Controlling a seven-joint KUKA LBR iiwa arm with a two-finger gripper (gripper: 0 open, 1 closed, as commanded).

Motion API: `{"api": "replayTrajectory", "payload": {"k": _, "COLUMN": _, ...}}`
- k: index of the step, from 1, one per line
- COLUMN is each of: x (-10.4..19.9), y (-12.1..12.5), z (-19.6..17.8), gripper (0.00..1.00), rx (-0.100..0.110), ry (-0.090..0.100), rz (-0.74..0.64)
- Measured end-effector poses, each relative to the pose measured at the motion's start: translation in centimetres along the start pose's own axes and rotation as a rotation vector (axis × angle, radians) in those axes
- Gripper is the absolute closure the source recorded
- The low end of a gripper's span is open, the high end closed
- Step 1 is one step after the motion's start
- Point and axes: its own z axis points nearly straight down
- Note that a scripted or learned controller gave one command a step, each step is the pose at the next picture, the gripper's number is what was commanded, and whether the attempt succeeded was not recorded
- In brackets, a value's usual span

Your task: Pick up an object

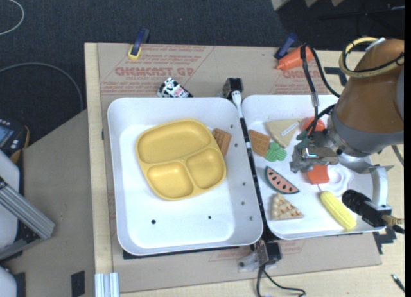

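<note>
The end effector (309,156) hangs low in the right bin (292,106), just above an orange-red toy (318,174); how wide it stands, I cannot tell. Watermelon slice (281,181), green piece (276,153) and corn cob (338,210) crowd near, so a descent could nudge neighbours or pinch nothing.

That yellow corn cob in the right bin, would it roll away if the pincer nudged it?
Probably. The corn cob looks rounded and long, so a sideways nudge may roll it. It looks like stiff toy plastic, likely light and a bit slippery. The bin wall beside it should stop it.
</note>
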Motion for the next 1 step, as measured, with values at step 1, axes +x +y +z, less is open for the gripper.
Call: {"api": "replayTrajectory", "payload": {"k": 1, "x": -0.03, "y": -0.49, "z": 1.30, "gripper": 1.00, "rx": 0.006, "ry": 0.001, "rz": 0.003}}
